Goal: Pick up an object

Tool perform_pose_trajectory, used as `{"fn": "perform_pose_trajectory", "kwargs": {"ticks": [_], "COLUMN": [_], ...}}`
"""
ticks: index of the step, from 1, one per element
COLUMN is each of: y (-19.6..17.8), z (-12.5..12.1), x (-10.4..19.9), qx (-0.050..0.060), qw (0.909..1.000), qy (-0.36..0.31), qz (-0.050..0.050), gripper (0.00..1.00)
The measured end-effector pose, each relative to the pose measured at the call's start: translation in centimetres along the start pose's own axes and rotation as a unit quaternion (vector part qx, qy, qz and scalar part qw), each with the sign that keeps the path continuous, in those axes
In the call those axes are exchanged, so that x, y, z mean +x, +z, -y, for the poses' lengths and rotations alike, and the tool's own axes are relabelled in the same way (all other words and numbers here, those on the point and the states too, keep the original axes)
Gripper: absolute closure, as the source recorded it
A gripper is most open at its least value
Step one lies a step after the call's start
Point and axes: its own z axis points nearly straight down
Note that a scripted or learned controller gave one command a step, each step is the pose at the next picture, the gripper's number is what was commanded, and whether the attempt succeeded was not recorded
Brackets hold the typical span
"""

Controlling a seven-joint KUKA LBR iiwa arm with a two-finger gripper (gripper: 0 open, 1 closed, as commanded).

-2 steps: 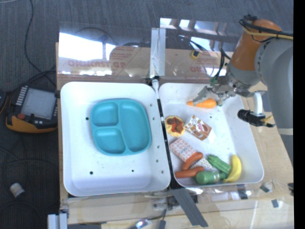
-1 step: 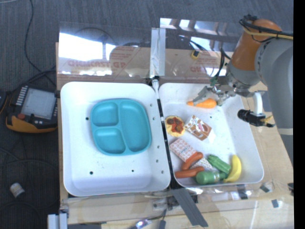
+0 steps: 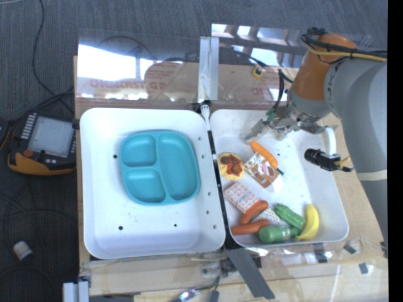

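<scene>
Two shallow white bins sit side by side on the bench, seen from above at a slant. Left bin point(image 3: 101, 231): holds one turquoise divided plate point(image 3: 159, 167), lying flat near the bin's centre, three compartments visible, nothing in them.

Right bin point(image 3: 334, 212): holds a cluster of toy food items along its left and near sides. Noted: a small round item with red topping point(image 3: 230, 165) against the left wall; an orange carrot point(image 3: 263, 152) lying at a slant just beyond a red-and-white packet point(image 3: 261, 170); a checkered wafer-like block point(image 3: 240, 196) below these; two orange-red sausage shapes point(image 3: 252, 219) near the front; a green vegetable point(image 3: 274, 234) and a second green piece point(image 3: 289, 216) touching it; a yellow banana point(image 3: 308, 223) at the right end of the cluster.

Arm: enters from the right, orange band above the wrist. The gripper point(image 3: 272, 126) is over the far part of the right bin, its fingers spread apart in a wide stance, nothing between them. The carrot lies just beside and below it, apart from the fingertips. A black fitting point(image 3: 319, 158) sits at the bin's right side.

Outside the bins: a pendant with a screen point(image 3: 43, 142) lies on the floor at left.
</scene>
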Motion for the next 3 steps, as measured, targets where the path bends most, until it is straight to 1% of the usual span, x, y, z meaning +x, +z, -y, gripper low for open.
{"fn": "perform_pose_trajectory", "kwargs": {"ticks": [1, 2, 3], "y": [0.0, -1.0, -13.0], "z": [3.8, 3.7, 1.1], "x": [4.6, 4.7, 6.1], "qx": [0.0, -0.002, 0.005], "qw": [0.9977, 0.9977, 0.9994], "qy": [0.068, 0.068, 0.034], "qz": [-0.004, -0.004, -0.004], "gripper": [0.0, 1.0, 1.0]}}
